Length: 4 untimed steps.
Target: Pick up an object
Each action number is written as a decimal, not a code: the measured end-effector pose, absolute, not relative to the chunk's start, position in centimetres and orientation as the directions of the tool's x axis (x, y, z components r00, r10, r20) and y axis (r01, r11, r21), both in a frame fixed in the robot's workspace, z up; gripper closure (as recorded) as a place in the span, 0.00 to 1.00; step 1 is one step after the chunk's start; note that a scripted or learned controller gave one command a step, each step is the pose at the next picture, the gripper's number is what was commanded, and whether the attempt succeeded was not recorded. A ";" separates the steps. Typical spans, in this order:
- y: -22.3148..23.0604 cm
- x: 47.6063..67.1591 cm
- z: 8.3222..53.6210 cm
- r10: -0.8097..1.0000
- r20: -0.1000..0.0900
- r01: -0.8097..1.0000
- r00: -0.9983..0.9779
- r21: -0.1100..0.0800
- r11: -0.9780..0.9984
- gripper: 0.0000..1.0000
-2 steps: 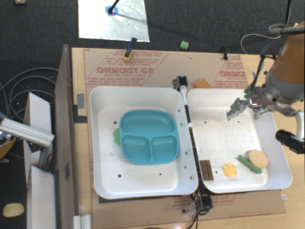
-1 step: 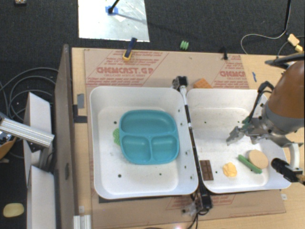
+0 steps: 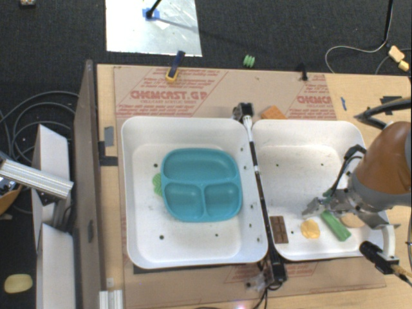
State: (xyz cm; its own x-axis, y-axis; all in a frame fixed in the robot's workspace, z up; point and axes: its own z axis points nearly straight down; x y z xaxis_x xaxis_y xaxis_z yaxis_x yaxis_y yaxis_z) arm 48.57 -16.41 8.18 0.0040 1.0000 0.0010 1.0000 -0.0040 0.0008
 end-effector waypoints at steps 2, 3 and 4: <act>-20.9 48.7 16.3 1.000 -0.004 1.000 0.002 0.005 -0.002 1.00; -20.7 48.7 16.0 1.000 -0.001 1.000 -0.001 0.003 0.001 0.00; -20.8 48.8 8.8 1.000 -0.005 1.000 0.000 0.007 0.000 0.00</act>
State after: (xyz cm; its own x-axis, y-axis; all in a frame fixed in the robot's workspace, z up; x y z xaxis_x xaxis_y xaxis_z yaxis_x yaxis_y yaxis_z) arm 48.81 -20.76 8.84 0.0002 1.0000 -0.0055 1.0000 -0.0002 0.0072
